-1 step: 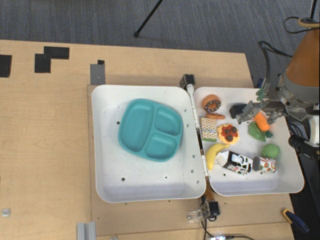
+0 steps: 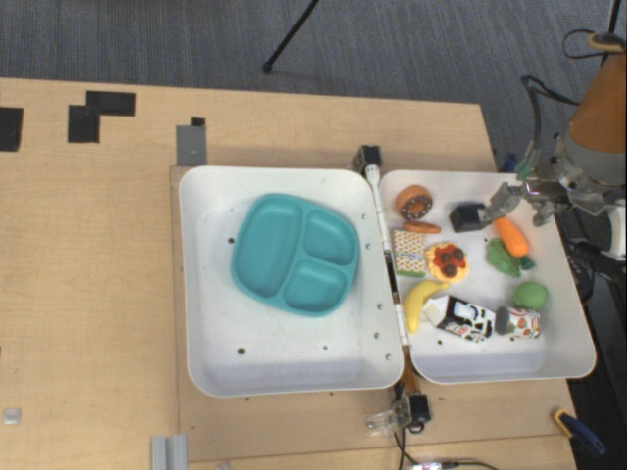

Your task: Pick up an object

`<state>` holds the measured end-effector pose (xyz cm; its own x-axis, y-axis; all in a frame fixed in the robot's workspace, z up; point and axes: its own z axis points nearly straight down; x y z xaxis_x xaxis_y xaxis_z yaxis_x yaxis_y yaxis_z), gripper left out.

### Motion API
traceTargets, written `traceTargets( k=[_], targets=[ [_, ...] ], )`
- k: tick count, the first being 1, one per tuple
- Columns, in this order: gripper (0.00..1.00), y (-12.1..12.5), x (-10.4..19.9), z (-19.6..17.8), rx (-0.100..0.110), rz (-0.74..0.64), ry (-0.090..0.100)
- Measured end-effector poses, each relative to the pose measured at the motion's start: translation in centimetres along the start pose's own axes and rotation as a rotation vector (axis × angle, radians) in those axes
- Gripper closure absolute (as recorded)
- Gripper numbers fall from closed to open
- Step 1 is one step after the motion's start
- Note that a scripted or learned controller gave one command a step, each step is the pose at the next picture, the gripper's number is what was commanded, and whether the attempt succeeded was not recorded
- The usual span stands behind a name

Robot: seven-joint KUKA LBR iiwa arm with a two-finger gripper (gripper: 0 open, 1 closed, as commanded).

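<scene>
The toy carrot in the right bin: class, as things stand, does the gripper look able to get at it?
Probably yes. The gripper hangs just above the right bin, close to the carrot, which lies uncovered. The green leafy toy touching its lower end could crowd a grasp there.

Even bright light, soft shadows, slightly blurry

Gripper (image 2: 524, 196) sits above the right bin's (image 2: 568, 365) far right rim. Directly below it: carrot (image 2: 510, 236) and green item (image 2: 504, 259). To its left: black block (image 2: 466, 215), donut (image 2: 414, 203). Toys crowd the bin floor. Farther left, a teal tray (image 2: 294, 253) occupies the left bin (image 2: 211, 360), with bare floor around it.
</scene>
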<state>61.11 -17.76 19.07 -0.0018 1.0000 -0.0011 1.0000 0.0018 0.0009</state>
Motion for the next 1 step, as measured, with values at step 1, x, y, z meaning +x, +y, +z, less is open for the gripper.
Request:
traceTargets(
  k=[1],
  targets=[
    [0.0, 0.4, -1.17, 8.64, -0.013, -0.004, 0.0]
  ],
)
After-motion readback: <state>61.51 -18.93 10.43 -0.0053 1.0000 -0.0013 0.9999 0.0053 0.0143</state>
